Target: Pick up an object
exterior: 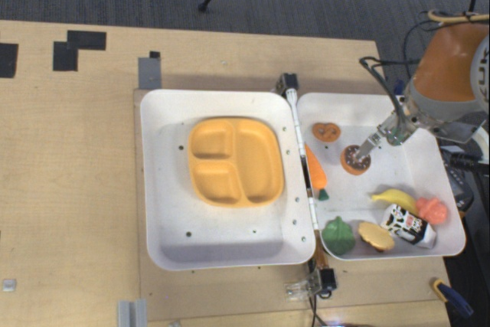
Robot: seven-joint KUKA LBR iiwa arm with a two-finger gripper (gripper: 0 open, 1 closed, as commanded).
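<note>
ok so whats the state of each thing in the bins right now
yellow divided plate: flat in the left bin, nothing on it
gripper: low over the right bin, on the round brown piece
pretzel-like piece: lying flat, apart from the gripper
carrot: lying along the divider edge
banana: lying flat
green vegetable: at the bin's near edge
black and white carton: on its side

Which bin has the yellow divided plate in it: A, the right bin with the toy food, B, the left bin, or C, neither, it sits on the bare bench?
B: the yellow divided plate lies inside the left bin, while the banana and carrot lie in the right bin.
</note>
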